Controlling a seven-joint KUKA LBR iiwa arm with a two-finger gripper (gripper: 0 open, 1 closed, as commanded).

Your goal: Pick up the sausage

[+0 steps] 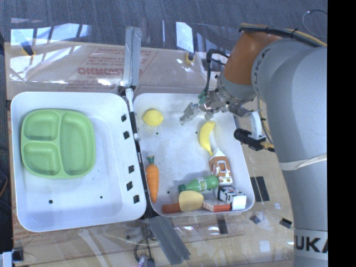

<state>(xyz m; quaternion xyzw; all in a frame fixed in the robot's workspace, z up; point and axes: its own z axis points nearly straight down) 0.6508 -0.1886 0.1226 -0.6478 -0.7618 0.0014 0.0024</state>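
Observation:
The sausage (pixel 171 207) is a reddish-brown stub lying at the front edge of the right bin (pixel 167 143); its right end is hidden under a yellow pear-shaped item (pixel 191 200). My gripper (pixel 194 112) hovers over the back of the same bin, between the lemon (pixel 153 117) and the banana (pixel 206 136), far from the sausage. Its fingers (pixel 187 115) are spread open with nothing between them.
A carrot (pixel 152 177) lies along the right bin's left wall. A green bottle (pixel 200 184), an orange-labelled bottle (pixel 221 168), a red pack (pixel 217 206) and a small carton (pixel 232 197) crowd the front right corner. The left bin (pixel 83 204) holds a green divided plate (pixel 57 143).

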